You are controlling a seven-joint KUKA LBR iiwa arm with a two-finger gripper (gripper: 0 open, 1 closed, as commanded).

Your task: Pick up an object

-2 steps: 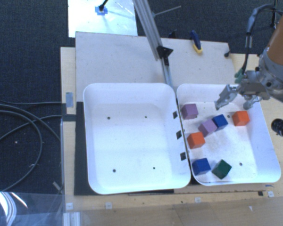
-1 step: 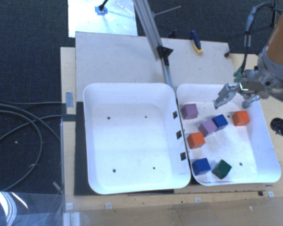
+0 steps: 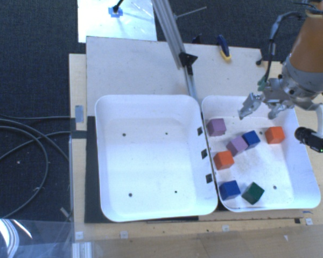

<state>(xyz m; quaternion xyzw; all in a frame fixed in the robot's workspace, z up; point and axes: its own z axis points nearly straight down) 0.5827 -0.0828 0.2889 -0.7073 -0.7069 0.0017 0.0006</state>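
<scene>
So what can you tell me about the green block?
The green block is a small dark green cube, matte like painted wood or foam. It sits turned at an angle on the floor of the right bin, near the front edge. The blue block lies close on its left, but I cannot tell if they touch. The gripper hangs far from it, over the bin's back part.

black cables (image 3: pixel 21 144) snake across dark carpet left of the bench, a blue-handled clamp (image 3: pixel 223 46) resting on its far edge.
</scene>
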